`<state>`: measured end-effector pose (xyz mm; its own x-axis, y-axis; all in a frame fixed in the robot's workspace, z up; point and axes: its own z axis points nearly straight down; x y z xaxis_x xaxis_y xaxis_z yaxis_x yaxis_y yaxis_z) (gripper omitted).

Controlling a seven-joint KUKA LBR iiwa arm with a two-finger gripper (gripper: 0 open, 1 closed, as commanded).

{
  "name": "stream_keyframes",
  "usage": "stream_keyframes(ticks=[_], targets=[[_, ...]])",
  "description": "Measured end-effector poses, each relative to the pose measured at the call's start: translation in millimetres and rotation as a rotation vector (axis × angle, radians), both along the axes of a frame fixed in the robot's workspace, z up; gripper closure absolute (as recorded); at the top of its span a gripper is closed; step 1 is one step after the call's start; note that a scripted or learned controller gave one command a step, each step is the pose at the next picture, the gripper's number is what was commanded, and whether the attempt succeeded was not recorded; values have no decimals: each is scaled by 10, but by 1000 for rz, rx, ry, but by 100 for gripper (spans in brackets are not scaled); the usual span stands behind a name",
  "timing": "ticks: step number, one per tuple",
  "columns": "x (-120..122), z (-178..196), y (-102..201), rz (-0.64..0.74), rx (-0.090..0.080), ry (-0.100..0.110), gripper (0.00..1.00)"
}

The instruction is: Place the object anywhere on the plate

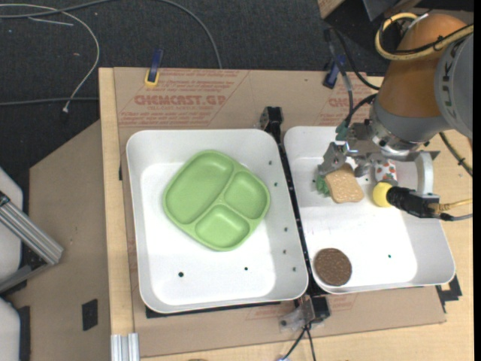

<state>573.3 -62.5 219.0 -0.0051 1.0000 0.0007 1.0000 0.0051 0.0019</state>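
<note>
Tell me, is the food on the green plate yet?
Not yet. The plate in the left bin has nothing on it. The gripper is down in the right bin just above the sandwich. Grabbing something and carrying it over to the plate is left.

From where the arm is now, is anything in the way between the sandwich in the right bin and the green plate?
Only the two bin walls where the bins meet lie between the sandwich and the green plate. The brown round piece sits nearer the camera, off that line. The gripper hovers right over the sandwich.
</note>
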Motion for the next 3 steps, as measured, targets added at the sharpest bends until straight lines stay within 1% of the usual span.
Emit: stream_keyframes(ticks=[1, 3], targets=[[219, -88, 496, 1, 1, 0, 100], [452, 54, 1405, 1, 1, -1, 100]])
